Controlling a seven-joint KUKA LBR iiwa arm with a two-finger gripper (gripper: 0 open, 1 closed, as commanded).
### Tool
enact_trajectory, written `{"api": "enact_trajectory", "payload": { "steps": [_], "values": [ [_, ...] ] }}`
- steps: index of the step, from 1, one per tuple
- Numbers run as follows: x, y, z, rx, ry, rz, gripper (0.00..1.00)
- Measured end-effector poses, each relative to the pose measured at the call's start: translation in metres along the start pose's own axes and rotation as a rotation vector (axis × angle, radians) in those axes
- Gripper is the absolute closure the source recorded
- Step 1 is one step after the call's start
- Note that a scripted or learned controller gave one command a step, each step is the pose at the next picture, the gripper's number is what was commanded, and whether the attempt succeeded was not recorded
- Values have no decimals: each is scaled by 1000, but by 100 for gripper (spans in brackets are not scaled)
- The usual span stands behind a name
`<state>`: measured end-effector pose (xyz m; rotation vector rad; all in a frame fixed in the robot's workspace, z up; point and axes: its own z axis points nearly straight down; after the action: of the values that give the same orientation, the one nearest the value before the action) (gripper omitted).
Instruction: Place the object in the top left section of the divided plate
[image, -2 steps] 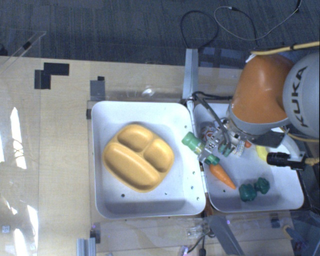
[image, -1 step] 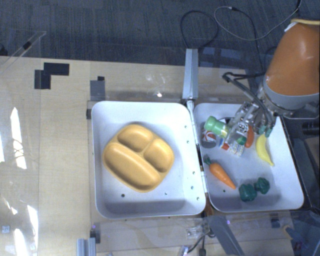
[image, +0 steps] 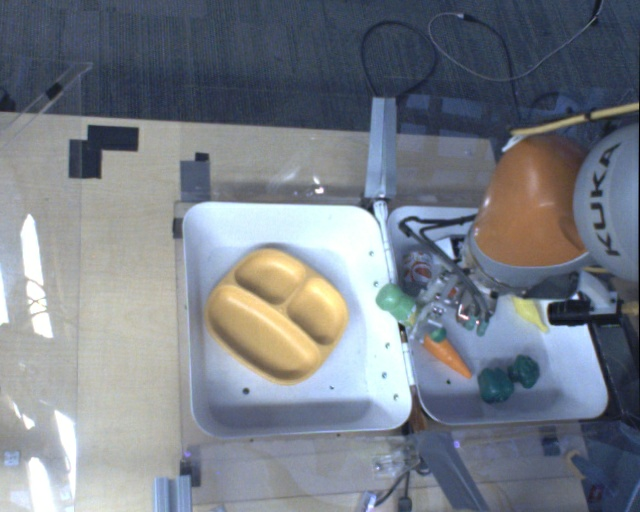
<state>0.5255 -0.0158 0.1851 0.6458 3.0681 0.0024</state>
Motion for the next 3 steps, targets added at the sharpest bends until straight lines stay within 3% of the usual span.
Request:
{"api": "enact_trajectory", "payload": {
  "steps": [1, 2, 3],
  "values": [
    [-87, 11, -18, -1, -5, -237, 100],
    [-13, 17, 0, -1, 0, -284, 100],
    [-84, 47, -29, -2, -5, -421, 100]
  ]
}}
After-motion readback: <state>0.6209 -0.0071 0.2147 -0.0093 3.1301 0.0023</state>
